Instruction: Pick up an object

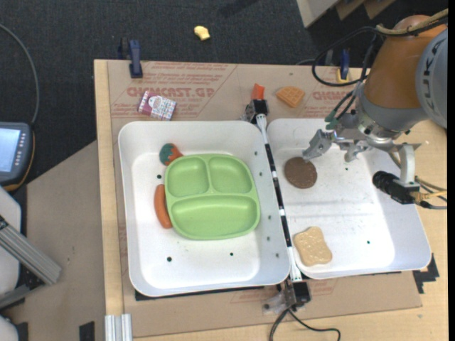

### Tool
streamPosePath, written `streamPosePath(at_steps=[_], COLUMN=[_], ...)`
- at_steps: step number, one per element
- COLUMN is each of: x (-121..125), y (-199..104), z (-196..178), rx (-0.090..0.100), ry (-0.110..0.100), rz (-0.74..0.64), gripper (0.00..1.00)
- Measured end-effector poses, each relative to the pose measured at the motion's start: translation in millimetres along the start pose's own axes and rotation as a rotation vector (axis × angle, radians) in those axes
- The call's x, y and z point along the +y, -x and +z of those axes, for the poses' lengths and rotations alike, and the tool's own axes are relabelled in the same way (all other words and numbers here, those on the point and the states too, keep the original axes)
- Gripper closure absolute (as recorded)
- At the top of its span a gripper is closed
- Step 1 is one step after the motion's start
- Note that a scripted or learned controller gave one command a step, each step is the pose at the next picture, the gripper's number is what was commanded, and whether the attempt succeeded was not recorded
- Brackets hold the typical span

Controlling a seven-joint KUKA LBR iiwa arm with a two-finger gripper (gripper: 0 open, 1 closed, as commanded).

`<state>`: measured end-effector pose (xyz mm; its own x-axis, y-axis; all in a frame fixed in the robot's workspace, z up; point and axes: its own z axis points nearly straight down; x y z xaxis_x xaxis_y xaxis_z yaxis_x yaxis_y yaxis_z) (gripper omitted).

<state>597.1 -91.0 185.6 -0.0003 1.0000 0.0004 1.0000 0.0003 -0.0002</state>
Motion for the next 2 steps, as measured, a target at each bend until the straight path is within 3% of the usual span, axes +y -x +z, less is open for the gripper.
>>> streamPosePath(at_steps=[1,2], x=[15.8,71.4], y=[4.9,60.1], z=[88.3,101.3], rx=[0.001,-0.004], ry=[-0.008,0.006], rz=[0.001,0.002], gripper=[0.00,0.00])
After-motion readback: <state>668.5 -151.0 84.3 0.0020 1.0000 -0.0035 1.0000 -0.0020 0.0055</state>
